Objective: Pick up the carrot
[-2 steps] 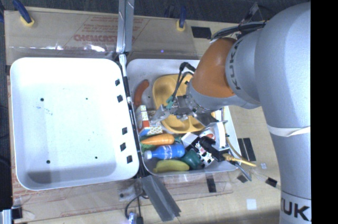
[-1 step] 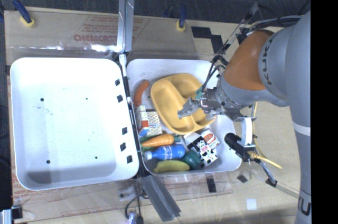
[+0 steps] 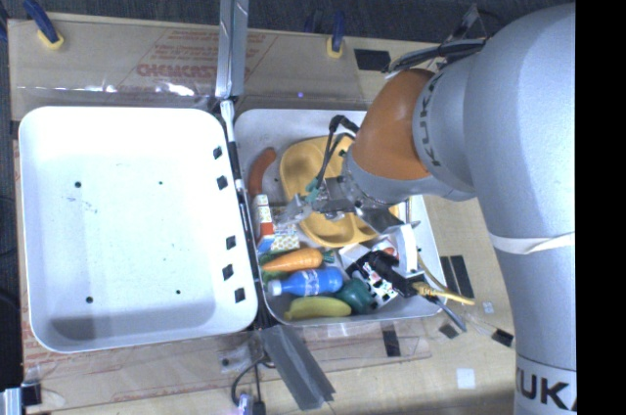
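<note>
The carrot [image 3: 291, 260] is a short orange piece lying on its side in the right bin [image 3: 256, 124], near the bin's left wall and just above a blue bottle [image 3: 307, 283]. My gripper [image 3: 319, 198] reaches in from the right under the orange-banded wrist [image 3: 391, 144] and hangs over the clutter in the middle of the bin. It is up and to the right of the carrot, apart from it. Nothing of the carrot is between its tips.
The right bin also holds a yellow floppy item [image 3: 335, 229], a brown sausage shape [image 3: 260, 170], a red-and-white tube [image 3: 264, 212], a yellow-green fruit [image 3: 316, 307] and a black-and-white item [image 3: 380, 272]. The left bin [image 3: 117, 227] lies beside it.
</note>
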`<state>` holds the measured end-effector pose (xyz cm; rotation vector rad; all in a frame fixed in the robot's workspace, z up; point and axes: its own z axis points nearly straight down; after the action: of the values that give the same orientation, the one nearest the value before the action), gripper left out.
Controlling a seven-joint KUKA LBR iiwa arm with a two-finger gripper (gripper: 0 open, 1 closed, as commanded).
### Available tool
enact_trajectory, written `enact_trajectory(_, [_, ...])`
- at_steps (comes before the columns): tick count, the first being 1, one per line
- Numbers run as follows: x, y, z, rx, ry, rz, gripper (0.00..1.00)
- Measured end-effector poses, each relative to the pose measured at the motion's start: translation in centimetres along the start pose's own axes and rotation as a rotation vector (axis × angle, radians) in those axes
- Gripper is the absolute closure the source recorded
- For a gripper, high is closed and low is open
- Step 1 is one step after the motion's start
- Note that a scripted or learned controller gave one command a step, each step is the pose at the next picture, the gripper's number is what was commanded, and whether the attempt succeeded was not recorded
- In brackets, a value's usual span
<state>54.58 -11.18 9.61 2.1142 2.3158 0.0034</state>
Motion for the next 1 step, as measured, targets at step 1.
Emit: enact_trajectory(1, [2.21,-4.64,0.12,-0.003,0.001,-0.203,0.0])
